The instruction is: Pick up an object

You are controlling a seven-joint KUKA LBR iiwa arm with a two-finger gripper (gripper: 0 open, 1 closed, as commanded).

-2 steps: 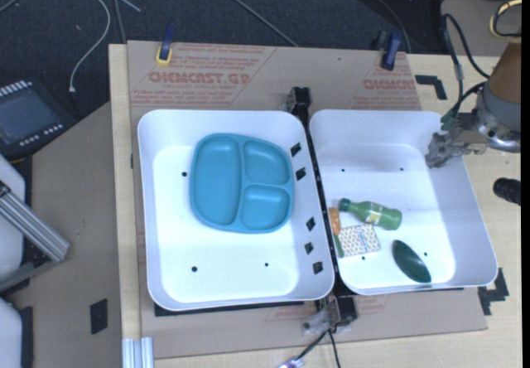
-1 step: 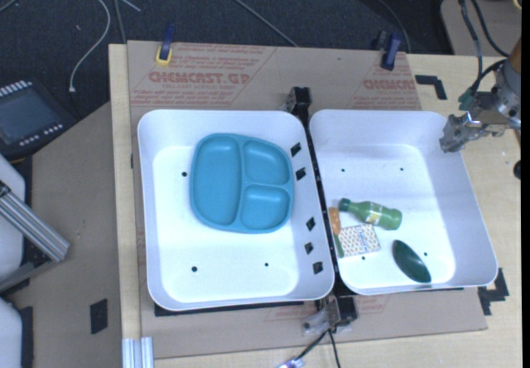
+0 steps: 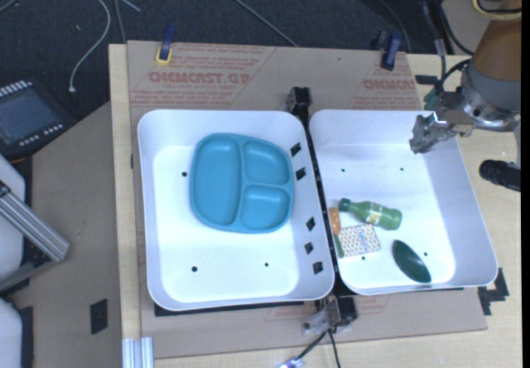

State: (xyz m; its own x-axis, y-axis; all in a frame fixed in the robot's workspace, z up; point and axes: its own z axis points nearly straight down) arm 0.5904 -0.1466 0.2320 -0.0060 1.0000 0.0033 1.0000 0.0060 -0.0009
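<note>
Approach step: the gripper (image 3: 424, 141) hangs over the far right part of the right bin (image 3: 464, 192), holding nothing; cannot tell how wide it stands. Candidates lie well below-left of it: a smooth green bottle (image 3: 372, 211), a flat patterned packet (image 3: 358, 239), a dark green oval piece (image 3: 411, 262). Next likely: travel over one, descend.

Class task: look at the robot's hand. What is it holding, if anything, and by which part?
Nothing. The hand hangs over the right bin's far side, apart from the green bottle.
</note>
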